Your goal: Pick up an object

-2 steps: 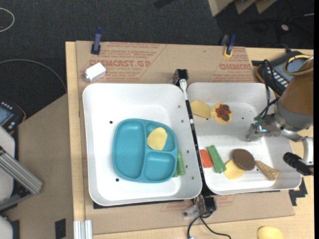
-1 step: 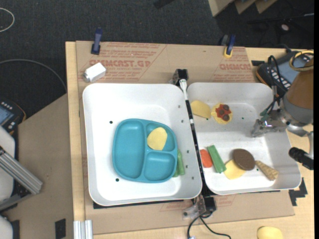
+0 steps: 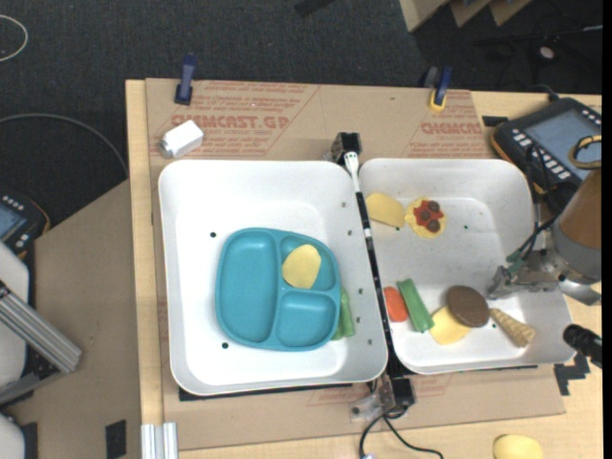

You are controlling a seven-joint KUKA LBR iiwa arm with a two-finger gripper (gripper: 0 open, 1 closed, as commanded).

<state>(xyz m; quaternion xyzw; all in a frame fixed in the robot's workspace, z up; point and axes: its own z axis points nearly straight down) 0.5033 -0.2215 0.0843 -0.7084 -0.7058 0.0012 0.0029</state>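
Waffle cone [image 3: 514, 328] lay at lower right of right bin [image 3: 459, 172], beside brown disc [image 3: 468, 305]. Gripper [image 3: 504, 277] sat just above them, nothing visibly between its tips; spread or pressed, couldn't tell. Pick judged not yet done.

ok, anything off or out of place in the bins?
One thing: a green piece is wedged against the teal tray at the left bin's right wall, half tucked under the tray's edge. The other toy foods lie loose in the right bin. No spills or damage.
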